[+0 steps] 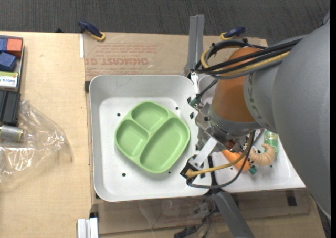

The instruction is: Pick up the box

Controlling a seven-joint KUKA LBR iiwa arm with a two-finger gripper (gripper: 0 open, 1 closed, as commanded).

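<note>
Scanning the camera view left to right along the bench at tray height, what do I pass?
Crumpled clear plastic bag → green divided tray in the left white bin → arm's orange band → shrimp toy in the right bin.

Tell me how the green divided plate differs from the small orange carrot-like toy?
The green divided plate is large, flat and fully visible, lying in the left white bin. The small orange carrot-like toy is far smaller, tapered, and partly hidden beneath the arm's wrist in the right bin. The plate has three compartments; the toy is one solid piece. Both look like plastic.
</note>
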